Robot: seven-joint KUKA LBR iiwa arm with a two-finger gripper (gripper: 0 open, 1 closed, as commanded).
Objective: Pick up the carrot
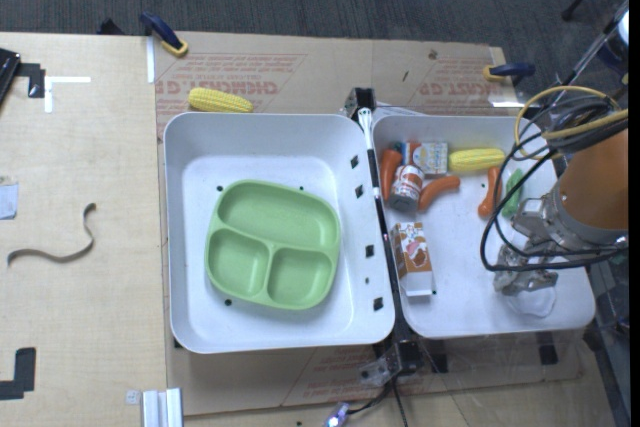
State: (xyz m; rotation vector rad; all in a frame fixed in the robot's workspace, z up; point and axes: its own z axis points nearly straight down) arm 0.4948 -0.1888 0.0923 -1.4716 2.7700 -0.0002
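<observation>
The carrot (441,189), a short orange piece, lies slanted in the back half of the right bin (455,310), just right of a small can (406,186). A second thin orange piece (489,192) lies further right, partly behind black cables. My gripper (524,283) hangs low over the bin's front right corner, well in front and to the right of the carrot. I see nothing orange at it. A pale, clear-looking object (533,302) sits right under it.
The right bin also holds a yellow corn cob (477,158), a small packet (431,156) and a brown and white box (413,255). In the left bin (190,315) lies a green divided plate (272,244). Another corn cob (219,100) rests on cardboard behind it.
</observation>
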